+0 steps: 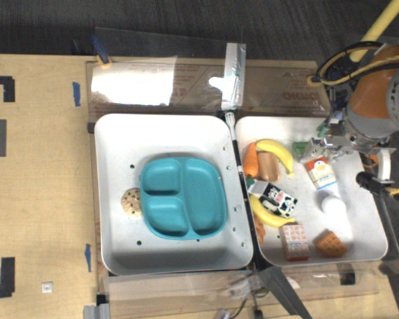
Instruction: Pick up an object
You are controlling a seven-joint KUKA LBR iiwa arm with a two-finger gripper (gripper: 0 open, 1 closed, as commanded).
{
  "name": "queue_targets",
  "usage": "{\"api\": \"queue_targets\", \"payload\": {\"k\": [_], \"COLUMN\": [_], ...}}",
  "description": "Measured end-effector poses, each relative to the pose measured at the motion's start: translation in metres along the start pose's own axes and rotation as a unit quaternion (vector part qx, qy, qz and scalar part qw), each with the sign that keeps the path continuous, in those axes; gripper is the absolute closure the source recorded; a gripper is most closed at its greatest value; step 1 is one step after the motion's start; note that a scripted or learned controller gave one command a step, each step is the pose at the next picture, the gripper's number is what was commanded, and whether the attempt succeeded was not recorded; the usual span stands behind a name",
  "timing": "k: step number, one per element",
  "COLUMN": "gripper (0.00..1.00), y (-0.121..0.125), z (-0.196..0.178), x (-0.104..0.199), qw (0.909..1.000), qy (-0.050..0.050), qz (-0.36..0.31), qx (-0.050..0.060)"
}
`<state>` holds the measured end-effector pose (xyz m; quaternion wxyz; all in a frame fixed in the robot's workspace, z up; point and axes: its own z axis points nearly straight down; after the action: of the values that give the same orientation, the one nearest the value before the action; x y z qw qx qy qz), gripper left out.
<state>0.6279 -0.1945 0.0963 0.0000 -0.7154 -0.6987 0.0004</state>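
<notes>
a grey arm with an orange band reaches in from three o'clock, its gripper (329,140) low over the right bin (376,241) at its two o'clock corner; whether it is released or clenched cannot be told. just at six o'clock of it lies a small carton (321,173), the likeliest pick, with a white ball (333,205) below and a banana (276,153) at nine o'clock. best to centre over the carton, drop straight, then close. the left bin (113,138) holds a teal tray (184,197) and cookie (131,201).
</notes>
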Motion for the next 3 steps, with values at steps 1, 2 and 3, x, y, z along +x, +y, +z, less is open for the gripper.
{"api": "queue_targets", "payload": {"k": [1,2,3], "gripper": [1.00,1.00,1.00], "y": [0.039,-0.004,0.017], "z": [-0.075,-0.032,-0.006], "x": [0.059,0.032,0.090], "qw": [0.9991,0.9932,0.9902], "qy": [0.001,0.001,-0.001], "qz": [0.043,0.116,0.139], "qx": [-0.003,0.004,-0.014]}}
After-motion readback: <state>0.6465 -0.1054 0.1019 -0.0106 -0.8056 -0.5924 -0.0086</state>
